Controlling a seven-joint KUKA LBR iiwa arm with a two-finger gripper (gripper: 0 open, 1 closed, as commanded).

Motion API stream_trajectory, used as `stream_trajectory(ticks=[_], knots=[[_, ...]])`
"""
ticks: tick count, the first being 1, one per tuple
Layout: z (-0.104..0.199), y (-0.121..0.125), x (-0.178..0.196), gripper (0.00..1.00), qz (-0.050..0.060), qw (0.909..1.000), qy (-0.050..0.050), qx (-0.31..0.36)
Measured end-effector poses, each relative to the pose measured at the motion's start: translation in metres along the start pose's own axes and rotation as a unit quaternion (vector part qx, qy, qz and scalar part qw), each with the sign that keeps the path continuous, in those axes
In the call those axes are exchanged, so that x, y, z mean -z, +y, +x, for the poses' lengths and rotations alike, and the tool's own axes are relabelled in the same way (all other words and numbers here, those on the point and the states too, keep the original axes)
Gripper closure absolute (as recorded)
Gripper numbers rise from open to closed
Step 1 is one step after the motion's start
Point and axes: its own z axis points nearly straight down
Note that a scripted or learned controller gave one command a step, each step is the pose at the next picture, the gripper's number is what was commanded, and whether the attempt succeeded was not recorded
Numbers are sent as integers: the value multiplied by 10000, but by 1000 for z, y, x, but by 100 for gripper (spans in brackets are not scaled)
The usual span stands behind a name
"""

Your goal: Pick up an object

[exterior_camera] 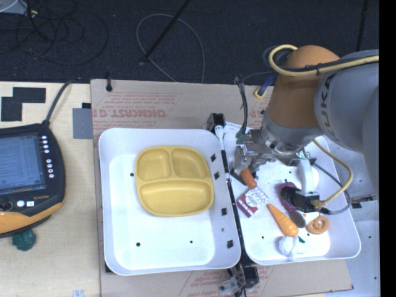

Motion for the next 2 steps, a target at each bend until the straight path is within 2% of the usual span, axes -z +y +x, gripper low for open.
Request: stream_trajectory(ticks=[1, 2], knots=[[43, 5, 19, 100, -2, 10000, 0, 3], [-20, 28, -35, 100, 7, 10000, -6, -12]])
